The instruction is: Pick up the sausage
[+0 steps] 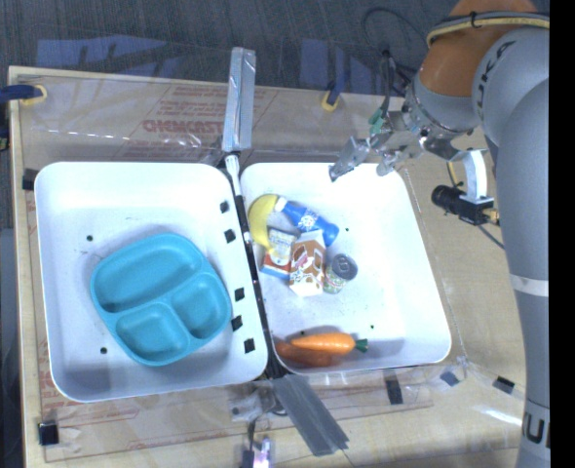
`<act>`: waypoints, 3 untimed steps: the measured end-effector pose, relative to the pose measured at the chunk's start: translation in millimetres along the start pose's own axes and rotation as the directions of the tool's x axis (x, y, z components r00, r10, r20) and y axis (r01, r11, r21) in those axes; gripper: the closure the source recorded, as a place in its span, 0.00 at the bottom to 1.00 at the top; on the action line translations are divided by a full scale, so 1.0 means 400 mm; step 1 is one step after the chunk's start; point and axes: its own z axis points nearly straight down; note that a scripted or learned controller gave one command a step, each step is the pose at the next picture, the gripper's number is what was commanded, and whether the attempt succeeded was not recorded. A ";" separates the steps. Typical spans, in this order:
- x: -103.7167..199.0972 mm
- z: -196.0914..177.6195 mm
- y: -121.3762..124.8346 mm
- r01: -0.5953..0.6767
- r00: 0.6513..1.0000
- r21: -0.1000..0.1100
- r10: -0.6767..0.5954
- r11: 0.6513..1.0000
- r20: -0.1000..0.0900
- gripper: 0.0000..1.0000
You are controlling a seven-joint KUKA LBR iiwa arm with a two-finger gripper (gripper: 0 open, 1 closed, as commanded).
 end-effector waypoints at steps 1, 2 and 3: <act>0.011 0.283 -0.123 0.131 0.991 0.001 -0.131 0.991 0.001 0.00; 0.021 0.296 -0.247 0.227 0.974 0.002 -0.227 0.974 -0.002 0.00; 0.004 0.141 -0.058 0.279 0.960 0.000 -0.279 0.960 0.001 0.00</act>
